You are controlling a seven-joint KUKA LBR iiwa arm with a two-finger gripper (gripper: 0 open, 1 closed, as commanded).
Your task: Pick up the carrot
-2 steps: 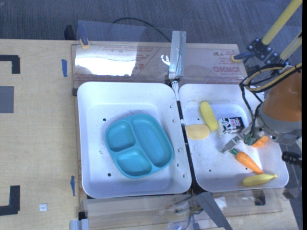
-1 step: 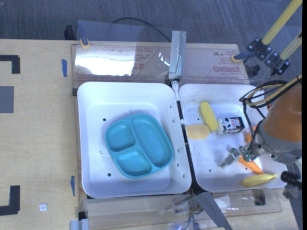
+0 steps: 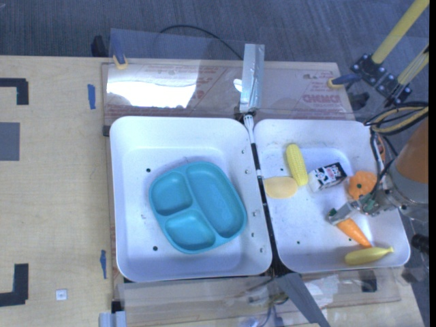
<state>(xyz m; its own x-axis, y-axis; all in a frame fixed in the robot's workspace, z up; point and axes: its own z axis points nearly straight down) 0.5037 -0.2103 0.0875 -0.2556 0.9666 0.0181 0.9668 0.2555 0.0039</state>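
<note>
Two shallow white bins sit side by side on the pale wooden desk point(image 3: 48, 196), and we take them in order of size. Beyond the desk, toward twelve o'clock, lies grey-blue carpeted floor point(image 3: 204, 5); blue tape marks dot the desk at nine o'clock, and a clear panel point(image 3: 177, 84) with a metal bar point(image 3: 252, 77) stands behind the bins.

We see the left bin point(image 3: 129, 148) carrying a blue divided tray point(image 3: 197, 206), set askew near its middle. The right bin point(image 3: 300, 230) carries the small things. The arm point(image 3: 415, 162) enters at three o'clock, its orange band showing at the frame edge, and the gripper point(image 3: 357, 208) hangs low over the right bin's three o'clock side. We cannot tell whether it is parted or closed, as its tip is a blur of grey and green.

From the right bin's centre, a corn cob point(image 3: 296, 163) lies at eleven o'clock, running roughly twelve to six. A pale yellow rounded piece point(image 3: 281, 187) rests just beside the cob's lower end. A small black-and-white carton point(image 3: 328, 175) lies at one o'clock, and an orange round fruit point(image 3: 363, 182) at two o'clock. A yellow banana point(image 3: 368, 254) lies near the five o'clock corner.

We find the carrot point(image 3: 353, 230) at four o'clock in the right bin, just below the gripper. Its long axis runs from ten to four o'clock, narrowing toward the four o'clock end; its upper end meets the gripper's blur, so we cannot say whether they touch.
</note>
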